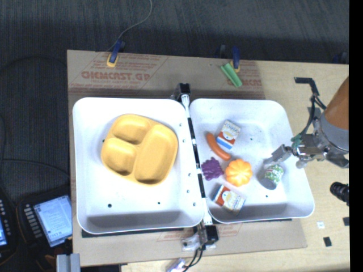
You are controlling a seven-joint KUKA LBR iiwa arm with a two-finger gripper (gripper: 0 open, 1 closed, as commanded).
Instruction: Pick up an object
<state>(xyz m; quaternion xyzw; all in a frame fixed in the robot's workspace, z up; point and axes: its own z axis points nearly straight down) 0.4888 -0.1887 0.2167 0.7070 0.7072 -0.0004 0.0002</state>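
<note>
Small grey-green object point(272, 176), rounded, lower right of frame in right bin point(295, 205). Gripper point(279, 158) enters from right edge, directly above it; finger spread cannot be told.

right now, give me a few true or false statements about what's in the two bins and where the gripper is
1. The yellow bread-shaped object lies in the left bin. True.
2. The orange pumpkin sits in the left bin. False: it is in the right bin.
3. The purple grapes lie beside the pumpkin. True.
4. The gripper is over the left bin. False: it is at the right bin's right side, by the green-and-white object.
5. The right bin holds one carton. False: two, the upper carton and the lower carton.
</note>
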